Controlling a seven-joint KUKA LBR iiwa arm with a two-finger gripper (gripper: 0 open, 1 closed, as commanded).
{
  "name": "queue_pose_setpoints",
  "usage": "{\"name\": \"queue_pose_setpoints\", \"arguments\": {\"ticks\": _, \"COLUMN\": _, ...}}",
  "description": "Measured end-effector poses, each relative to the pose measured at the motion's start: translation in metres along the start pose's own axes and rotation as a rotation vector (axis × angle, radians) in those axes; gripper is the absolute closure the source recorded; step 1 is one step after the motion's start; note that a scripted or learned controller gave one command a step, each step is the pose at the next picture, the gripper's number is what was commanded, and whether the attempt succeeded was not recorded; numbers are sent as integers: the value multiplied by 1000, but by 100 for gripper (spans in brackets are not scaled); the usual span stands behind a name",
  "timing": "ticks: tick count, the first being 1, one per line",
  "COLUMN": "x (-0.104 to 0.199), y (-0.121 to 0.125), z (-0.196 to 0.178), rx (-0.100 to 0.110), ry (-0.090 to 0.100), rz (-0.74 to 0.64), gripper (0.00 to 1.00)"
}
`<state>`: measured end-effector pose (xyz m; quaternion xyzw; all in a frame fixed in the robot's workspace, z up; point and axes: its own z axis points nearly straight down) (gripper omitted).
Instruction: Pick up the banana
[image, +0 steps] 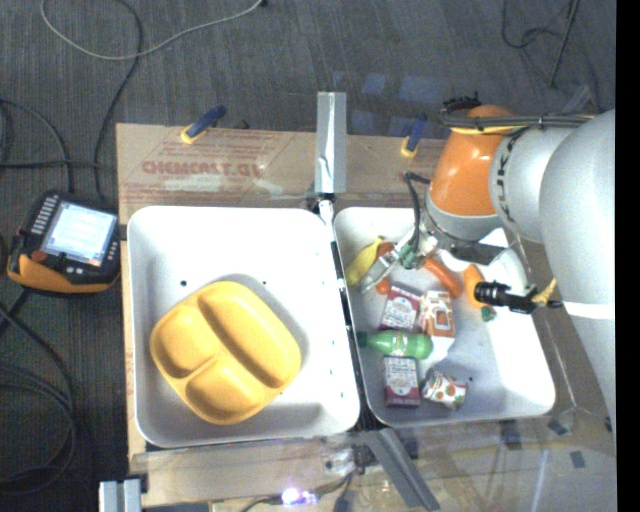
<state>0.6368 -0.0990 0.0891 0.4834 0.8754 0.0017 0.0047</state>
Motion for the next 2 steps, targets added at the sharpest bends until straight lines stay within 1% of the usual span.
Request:
{"name": "queue_pose_setpoints", "arguments": {"ticks": 1, "x": -3, "y": -2, "z": 0, "rx": 3, "ry": -2, "rz": -93, "gripper": 0}}
{"name": "queue_pose_setpoints", "arguments": {"ticks": 2, "x": -26, "y": 14, "z": 1, "rx": 0, "ry": 1, "rz": 227, "gripper": 0}}
